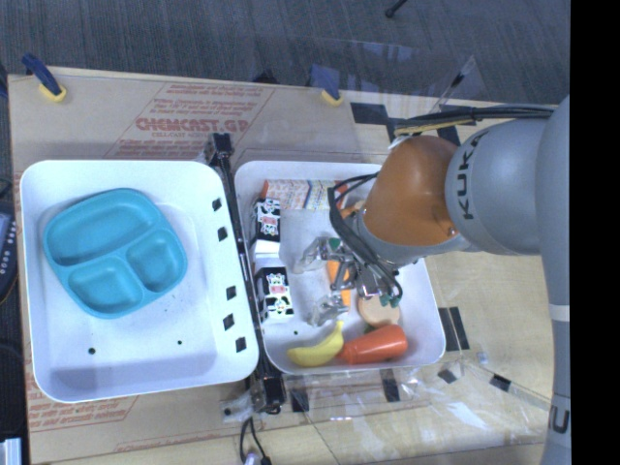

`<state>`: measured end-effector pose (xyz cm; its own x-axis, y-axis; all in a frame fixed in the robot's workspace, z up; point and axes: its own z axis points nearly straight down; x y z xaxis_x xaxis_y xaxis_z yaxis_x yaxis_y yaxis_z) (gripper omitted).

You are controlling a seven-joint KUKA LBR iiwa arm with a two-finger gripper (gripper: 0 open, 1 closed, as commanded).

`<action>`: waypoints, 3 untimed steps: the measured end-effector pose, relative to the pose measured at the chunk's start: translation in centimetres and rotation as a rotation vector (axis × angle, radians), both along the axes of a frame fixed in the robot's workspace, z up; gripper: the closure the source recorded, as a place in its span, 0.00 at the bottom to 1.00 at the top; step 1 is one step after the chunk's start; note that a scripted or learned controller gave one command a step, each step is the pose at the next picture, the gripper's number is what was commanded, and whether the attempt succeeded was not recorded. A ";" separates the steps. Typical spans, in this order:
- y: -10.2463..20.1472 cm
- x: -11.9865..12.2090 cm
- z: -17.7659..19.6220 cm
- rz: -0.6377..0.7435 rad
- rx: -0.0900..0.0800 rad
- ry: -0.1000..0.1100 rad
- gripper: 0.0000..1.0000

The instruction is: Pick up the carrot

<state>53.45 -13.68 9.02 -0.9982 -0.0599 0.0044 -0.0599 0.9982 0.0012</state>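
My jaws [341, 281] hang low inside the right bin [426, 303]; whether they are open or closed I cannot tell. The carrot [376, 344] lies just beyond them toward the bin's near wall, its long axis along that wall, beside one banana [318, 348]. Two bins, one blue tray [111, 250] in the left bin [58, 376].

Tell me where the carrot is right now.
In the camera view, the carrot lies along the near wall of the right bin, just right of the banana, below the gripper.
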 end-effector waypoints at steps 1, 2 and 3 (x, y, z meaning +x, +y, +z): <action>0.3 0.4 1.3 0.010 0.000 -0.007 1.00; 10.9 3.8 10.7 0.126 0.003 -0.018 1.00; 10.4 3.5 10.3 0.119 0.000 -0.008 0.00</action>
<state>56.94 -3.28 19.31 -0.9841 -0.1778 -0.0032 -0.1778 0.9841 0.0004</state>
